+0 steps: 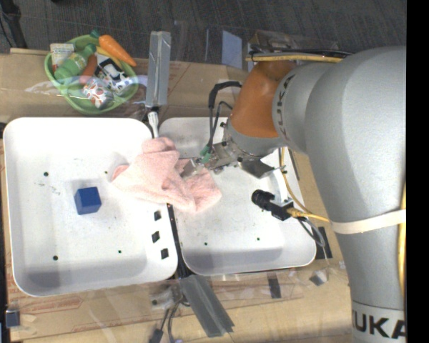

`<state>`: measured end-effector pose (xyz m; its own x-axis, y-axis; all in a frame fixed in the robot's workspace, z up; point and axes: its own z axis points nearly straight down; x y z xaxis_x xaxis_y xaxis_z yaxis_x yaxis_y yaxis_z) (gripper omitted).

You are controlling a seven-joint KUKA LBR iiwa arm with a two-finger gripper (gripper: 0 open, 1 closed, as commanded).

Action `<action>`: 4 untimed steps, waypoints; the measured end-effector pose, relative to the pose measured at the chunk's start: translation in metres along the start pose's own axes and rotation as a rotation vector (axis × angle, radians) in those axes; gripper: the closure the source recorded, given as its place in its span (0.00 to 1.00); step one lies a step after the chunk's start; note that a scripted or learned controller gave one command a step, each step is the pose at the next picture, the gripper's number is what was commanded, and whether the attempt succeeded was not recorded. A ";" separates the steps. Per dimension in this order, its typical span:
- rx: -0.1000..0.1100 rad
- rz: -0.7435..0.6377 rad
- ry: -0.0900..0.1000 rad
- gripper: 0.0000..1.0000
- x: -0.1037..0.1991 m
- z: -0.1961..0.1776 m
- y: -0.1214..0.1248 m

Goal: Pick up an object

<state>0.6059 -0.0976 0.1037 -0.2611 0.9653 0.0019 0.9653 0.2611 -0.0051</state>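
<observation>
Two shallow white bins are seen side by side on the tabletop. A pink cloth is draped over the shared rims where the left bin and the right bin meet, nearer their far edges than their near ones; part of it lies in each bin. A blue cube sits on the floor of the left bin, toward its left half and well apart from the cloth.

The grey arm is reached in from the right, its orange band above the far edge of the right bin. The gripper is set low at the right-hand side of the cloth, just beside or touching its folds. Whether the jaws stand wide, narrow or closed on the fabric cannot be told, as they are small and partly merged with the cloth.

A black cable fitting is seen over the right bin's floor, toward its right edge.

At the far left corner of the tabletop, beyond the left bin, a green bowl is filled with small toys, an orange carrot among them.
</observation>
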 end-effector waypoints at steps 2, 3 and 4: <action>-0.002 -0.341 -0.001 0.00 -0.011 0.012 -0.004; -0.001 -0.345 -0.001 1.00 -0.011 0.001 -0.004; -0.001 -0.345 -0.001 0.00 -0.011 0.001 -0.004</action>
<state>0.6050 -0.1097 0.1025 -0.5718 0.8204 0.0021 0.8204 0.5718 -0.0029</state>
